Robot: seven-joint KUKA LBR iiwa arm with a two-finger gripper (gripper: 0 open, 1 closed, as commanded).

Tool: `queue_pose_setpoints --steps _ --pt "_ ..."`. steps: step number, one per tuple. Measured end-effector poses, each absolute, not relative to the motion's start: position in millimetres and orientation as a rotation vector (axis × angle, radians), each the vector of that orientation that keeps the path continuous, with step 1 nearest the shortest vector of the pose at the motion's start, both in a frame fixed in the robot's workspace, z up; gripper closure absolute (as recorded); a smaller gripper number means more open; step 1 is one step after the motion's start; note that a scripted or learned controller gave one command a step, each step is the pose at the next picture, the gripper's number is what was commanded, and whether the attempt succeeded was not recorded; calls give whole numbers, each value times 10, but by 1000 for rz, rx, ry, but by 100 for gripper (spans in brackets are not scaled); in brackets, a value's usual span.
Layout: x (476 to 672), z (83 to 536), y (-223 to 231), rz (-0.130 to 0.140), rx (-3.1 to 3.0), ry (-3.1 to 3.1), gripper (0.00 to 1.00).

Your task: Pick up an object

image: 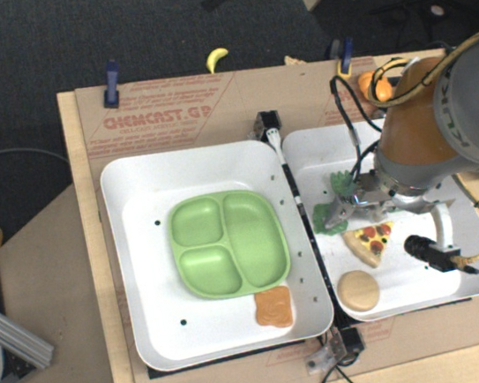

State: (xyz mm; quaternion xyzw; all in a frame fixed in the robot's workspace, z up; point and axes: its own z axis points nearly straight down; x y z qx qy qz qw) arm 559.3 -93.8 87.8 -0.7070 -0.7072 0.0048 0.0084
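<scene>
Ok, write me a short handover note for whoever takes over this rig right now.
Gripper: low in the right bin, by the green leafy toy; whether it has closed on anything can't be told from this view.
Right bin also holds a pizza slice and a round tan bun.
Left bin holds a green divided plate and an orange piece beside it.
Done: arm is down at the objects. Left: confirm a grasp and lift.
</scene>
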Motion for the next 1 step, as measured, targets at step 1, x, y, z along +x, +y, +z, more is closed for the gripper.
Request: queue_pose_setpoints --steps 1 --pt "5323 1346 -1881 2 -2235 -2217 0"
